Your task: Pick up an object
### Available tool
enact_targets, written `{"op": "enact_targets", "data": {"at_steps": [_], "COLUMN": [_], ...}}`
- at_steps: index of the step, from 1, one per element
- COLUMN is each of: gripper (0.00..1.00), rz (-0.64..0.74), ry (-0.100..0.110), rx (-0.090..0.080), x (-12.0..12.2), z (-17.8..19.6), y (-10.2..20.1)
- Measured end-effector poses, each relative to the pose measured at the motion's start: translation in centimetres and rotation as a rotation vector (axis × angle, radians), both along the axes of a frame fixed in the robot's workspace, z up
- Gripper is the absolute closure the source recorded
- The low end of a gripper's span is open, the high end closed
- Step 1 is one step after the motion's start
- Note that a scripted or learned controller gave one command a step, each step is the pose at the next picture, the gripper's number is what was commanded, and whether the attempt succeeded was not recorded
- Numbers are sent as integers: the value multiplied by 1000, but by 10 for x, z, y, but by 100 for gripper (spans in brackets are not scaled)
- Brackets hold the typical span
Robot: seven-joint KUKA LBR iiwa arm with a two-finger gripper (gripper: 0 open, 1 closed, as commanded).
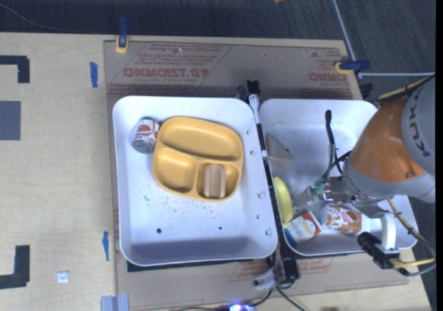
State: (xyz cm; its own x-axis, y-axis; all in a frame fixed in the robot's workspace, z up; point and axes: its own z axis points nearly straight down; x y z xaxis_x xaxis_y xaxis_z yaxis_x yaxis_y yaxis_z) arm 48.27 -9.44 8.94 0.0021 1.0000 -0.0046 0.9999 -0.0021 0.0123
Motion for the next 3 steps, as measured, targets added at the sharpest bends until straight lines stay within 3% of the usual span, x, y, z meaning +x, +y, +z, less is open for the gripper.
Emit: {"op": "enact_targets", "data": {"at_steps": [1, 2, 3], "gripper": [100, 100, 0], "rz": [-6, 3, 3], "ry": [-12, 11, 12], "rx": [-13, 6, 5], "x": [2, 32, 32], "z": [11, 95, 95], "y": [-6, 92, 91]}}
